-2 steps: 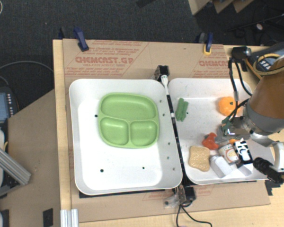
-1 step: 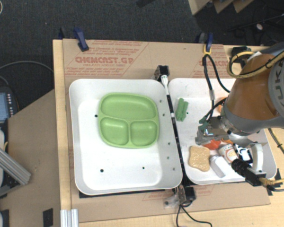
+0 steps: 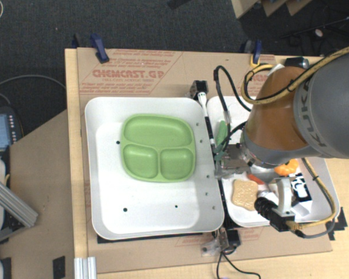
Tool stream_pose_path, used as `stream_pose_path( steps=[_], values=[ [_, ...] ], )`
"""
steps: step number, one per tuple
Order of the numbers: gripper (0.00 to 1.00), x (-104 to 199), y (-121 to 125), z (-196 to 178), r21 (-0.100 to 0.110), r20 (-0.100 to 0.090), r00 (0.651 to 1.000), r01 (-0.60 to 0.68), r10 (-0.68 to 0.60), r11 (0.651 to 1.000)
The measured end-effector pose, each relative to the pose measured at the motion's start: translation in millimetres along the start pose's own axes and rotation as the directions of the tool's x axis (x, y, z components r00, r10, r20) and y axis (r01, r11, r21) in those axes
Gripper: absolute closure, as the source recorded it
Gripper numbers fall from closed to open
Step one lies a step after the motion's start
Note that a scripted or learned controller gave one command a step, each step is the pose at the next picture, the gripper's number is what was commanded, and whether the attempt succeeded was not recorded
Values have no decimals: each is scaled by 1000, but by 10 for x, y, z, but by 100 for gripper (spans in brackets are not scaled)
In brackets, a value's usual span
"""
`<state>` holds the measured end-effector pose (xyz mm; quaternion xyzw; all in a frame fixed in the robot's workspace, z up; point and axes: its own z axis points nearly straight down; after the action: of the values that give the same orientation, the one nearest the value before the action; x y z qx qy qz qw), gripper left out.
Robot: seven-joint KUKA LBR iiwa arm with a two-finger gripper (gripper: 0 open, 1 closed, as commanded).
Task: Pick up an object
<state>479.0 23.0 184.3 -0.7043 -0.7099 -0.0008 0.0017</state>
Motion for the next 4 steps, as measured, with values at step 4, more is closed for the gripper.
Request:
stream_pose_path(
  steps=[4],
  values=[
    [100,1458,78,-2083,8,6,1000,-7,7,1000]
  ],
)
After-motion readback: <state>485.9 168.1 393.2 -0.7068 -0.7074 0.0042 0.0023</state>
